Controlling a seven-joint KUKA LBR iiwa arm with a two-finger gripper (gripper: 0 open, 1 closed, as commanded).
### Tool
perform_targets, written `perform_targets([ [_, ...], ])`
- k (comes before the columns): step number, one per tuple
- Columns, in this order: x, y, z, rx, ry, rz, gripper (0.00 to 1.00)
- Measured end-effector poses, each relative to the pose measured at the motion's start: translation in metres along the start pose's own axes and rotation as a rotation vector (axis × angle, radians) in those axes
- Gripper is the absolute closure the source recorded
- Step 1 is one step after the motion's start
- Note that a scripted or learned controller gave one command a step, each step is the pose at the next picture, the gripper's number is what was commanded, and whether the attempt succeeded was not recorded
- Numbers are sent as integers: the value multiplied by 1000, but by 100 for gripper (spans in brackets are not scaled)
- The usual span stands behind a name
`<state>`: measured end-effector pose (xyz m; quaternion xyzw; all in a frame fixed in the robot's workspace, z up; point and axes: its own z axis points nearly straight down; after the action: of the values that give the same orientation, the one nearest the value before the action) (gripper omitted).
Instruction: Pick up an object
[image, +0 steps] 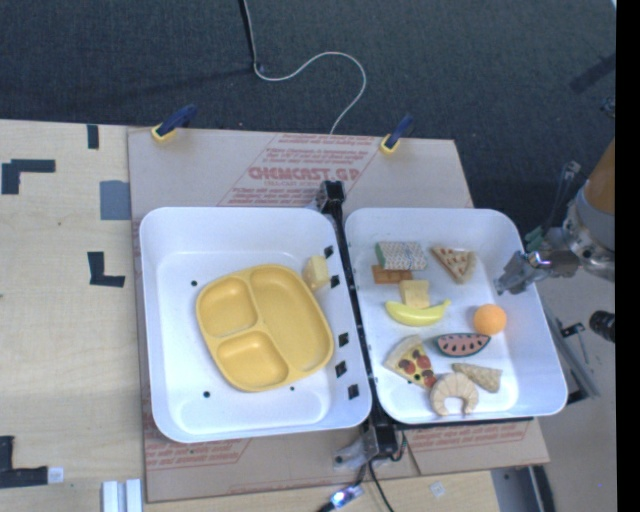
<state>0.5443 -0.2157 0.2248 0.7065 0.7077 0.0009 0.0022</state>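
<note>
Grey claw (517, 276) at the right bin's (535, 345) right rim, near the orange (490, 319); finger spread unclear.

even bright light, soft shadows, slightly blurry

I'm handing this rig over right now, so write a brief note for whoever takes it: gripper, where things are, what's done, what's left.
Gripper: at the right bin's right rim, above the orange, holding nothing visible; whether the fingers are open or shut can't be told.
Right bin: toy foods, including banana, watermelon slice, pizza slice and croissant.
Left bin: yellow tray, with a small pale piece beside it.
Done: nothing picked yet.
Left: grasp and lift one item; the orange looks nearest.
</note>
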Motion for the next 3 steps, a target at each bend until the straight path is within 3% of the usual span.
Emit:
perform_targets([
  [2, 110, 41, 4, 6, 3, -5, 100],
  [3, 166, 46, 13, 6, 3, -5, 100],
])
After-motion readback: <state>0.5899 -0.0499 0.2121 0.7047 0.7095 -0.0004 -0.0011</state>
